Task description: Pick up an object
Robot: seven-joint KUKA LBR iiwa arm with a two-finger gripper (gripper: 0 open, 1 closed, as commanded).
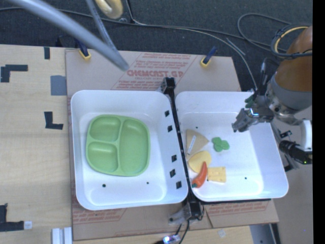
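A pale wooden tabletop [30, 151] carries a sheet of brown cardboard [152, 70], and on it sit two shallow white plastic bins side by side. The left bin [81, 187] holds a smooth, light green divided plate [118, 145] with three compartments, lying flat. The right bin [264, 182] holds a small cluster of toy food near its left wall.

The grey arm [294, 85], with its orange band, reaches in from the right edge. Its dark gripper [245, 122] hangs over the upper right part of the right bin. Whether the jaws are spread or pressed together cannot be told at this angle; nothing is seen between them.

The likely targets lie down and to the left of the jaws. Nearest is a small, lumpy green piece [220, 145], a little apart from the rest. Further left is a pale wedge [195, 139], like a cheese slice. Below it sits a rounded yellow piece [198, 160], touched by a slim red-orange chilli shape [201, 176] whose long axis runs diagonally from upper right to lower left. Just beside it lies a flat yellow square [218, 174].
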